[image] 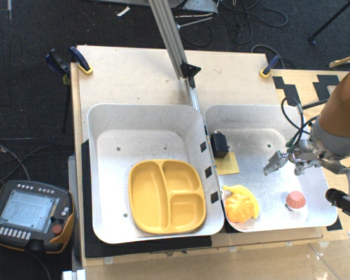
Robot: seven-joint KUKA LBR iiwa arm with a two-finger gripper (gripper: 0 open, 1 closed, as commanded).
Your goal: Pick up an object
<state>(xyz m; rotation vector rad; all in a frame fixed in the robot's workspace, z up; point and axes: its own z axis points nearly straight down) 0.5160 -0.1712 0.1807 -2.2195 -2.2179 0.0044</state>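
Hovering end effector (275, 162) over the right shallow white bin (251, 124), finger state cannot be told, nothing seen between them | pink round object (296, 200) near bin's front right | yellow soft toy (241, 203) at bin's front left | yellow divided plastic tray (166, 195) in left bin (108, 127)

We look down from one fixed camera above the tabletop (140, 69), tilted so its far edge sits toward the top. Both white bins (left bin (105, 127), right bin (251, 118)) fit in view, along with dark floor (29, 16) beyond. The arm (338, 121) enters from our right, at middling distance.
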